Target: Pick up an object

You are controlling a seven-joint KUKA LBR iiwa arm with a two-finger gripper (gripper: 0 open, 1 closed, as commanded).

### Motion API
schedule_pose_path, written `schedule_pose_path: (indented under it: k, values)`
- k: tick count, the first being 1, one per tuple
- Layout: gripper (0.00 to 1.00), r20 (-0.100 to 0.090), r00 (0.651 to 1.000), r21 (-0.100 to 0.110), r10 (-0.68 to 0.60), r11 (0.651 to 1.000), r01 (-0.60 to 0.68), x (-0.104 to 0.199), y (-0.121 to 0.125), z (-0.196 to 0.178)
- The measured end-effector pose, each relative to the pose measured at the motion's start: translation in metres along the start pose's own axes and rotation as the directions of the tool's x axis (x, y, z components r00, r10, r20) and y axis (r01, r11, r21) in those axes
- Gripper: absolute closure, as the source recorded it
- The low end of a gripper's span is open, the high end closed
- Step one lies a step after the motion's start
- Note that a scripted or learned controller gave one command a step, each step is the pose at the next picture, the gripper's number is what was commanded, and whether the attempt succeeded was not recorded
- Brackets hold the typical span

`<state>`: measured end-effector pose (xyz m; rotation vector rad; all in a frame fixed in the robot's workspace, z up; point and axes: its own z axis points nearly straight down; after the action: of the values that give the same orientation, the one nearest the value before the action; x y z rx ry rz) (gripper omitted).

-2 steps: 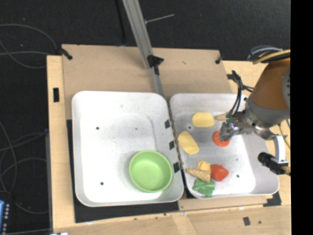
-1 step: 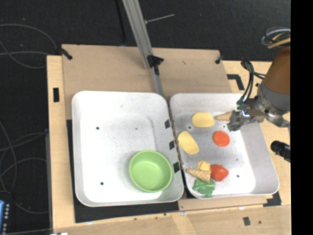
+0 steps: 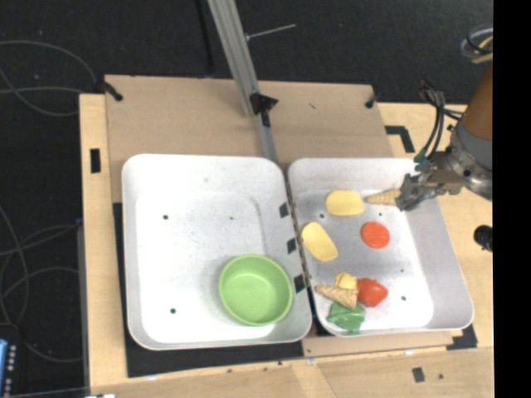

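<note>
White R bin (image 3: 431,301), fingers (image 3: 408,196) gripping cone (image 3: 383,196), red ball (image 3: 375,235) nearby

Robotics lab, plywood bench (image 3: 191,114), two white bins (image 3: 166,189), metal camera pole (image 3: 236,44), loose cables (image 3: 33,65) on dark floor

The two bins (image 3: 166,189) look like smooth white plastic with a faint dark speckle and a dull sheen, and the tabletop (image 3: 332,110) under them is matt, light-brown board that looks like wood. The green bowl (image 3: 255,288) is smooth plastic with a soft gloss, as are the two yellow pieces (image 3: 344,203) and the red ball (image 3: 375,235). The slanted post (image 3: 236,48) looks like brushed grey metal, and the floor (image 3: 50,40) around is matt black.
</note>
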<state>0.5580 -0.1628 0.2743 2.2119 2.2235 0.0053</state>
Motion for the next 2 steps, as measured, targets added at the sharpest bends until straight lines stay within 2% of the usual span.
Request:
schedule_pose_path:
  k: [1,2]
  values:
    - [1.0,-0.001,1.0,0.003,-0.002,1.0,0.002,0.051,0.015,0.001]
    - [1.0,-0.001,1.0,0.006,0.0,1.0,0.0,0.1,0.013,0.015]
